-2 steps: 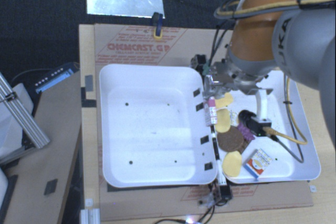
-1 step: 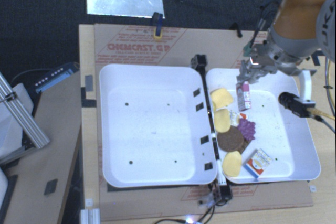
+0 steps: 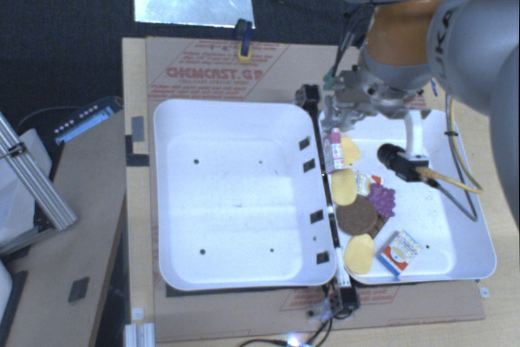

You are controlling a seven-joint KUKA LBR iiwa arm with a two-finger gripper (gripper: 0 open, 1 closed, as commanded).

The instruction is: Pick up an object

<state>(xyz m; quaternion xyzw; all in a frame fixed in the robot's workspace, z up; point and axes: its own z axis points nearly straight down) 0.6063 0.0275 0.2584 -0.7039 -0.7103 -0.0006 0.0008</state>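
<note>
Camera view, setting: two shallow white bins sit side by side on the desk (image 3: 138,199); the left bin (image 3: 236,199) lies beside the right bin (image 3: 455,248), which carries all the clutter.
Camera view, arm: the grey KUKA arm (image 3: 479,36) reaches in from the right, its gripper (image 3: 335,119) low over the right bin's upper left corner.
Fingers: whether they stand wide or narrow cannot be told; nothing visibly held.
Objects: a pink-and-white tube (image 3: 334,150) lies just under the gripper, by the wall between the bins; yellow discs (image 3: 344,186), a brown disc (image 3: 357,216), a purple cluster (image 3: 382,199) and a small carton (image 3: 400,250) crowd near it.
Handling, judged: the tube looks light, stiff and narrow, possibly slick; best taken across its width, mid-length.
Risk, judged: the wall close beside it may block one finger.
</note>
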